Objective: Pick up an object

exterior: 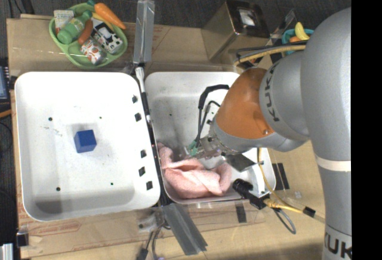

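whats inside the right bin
A pink cloth lies bunched at the right bin's near end, with the gripper down at its top edge. The arm covers the bin's right side, so anything there is hidden.

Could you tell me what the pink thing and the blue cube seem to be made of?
Pink thing: probably soft cloth, fuzzy and matte; it lies rumpled in folds. Blue cube: looks rigid, maybe foam, plastic or painted wood; flat faces, sharp edges, even matte colour.
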Controlling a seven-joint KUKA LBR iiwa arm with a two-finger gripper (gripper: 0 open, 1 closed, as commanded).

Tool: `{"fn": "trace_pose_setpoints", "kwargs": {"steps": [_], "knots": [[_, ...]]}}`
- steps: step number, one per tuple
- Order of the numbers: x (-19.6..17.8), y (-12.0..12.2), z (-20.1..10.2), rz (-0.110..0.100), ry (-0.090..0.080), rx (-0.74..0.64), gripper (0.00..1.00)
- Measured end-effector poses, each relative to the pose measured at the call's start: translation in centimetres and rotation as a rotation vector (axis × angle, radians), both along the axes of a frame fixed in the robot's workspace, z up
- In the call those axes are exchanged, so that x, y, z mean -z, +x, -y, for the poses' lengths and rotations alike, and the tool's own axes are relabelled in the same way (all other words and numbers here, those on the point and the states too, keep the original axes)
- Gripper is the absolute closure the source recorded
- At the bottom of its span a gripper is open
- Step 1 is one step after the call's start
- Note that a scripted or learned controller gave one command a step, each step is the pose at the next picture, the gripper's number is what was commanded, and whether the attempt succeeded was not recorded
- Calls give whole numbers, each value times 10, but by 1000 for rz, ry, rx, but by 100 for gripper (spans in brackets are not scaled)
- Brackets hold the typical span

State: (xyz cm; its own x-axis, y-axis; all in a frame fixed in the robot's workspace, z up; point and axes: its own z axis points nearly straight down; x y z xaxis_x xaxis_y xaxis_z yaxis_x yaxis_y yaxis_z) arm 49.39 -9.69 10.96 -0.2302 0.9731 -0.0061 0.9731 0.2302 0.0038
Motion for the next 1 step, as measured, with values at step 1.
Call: {"fn": "trace_pose_setpoints", "kwargs": {"steps": [1], "knots": [[-209, 37, -43, -2, 3, -117, 100]]}}
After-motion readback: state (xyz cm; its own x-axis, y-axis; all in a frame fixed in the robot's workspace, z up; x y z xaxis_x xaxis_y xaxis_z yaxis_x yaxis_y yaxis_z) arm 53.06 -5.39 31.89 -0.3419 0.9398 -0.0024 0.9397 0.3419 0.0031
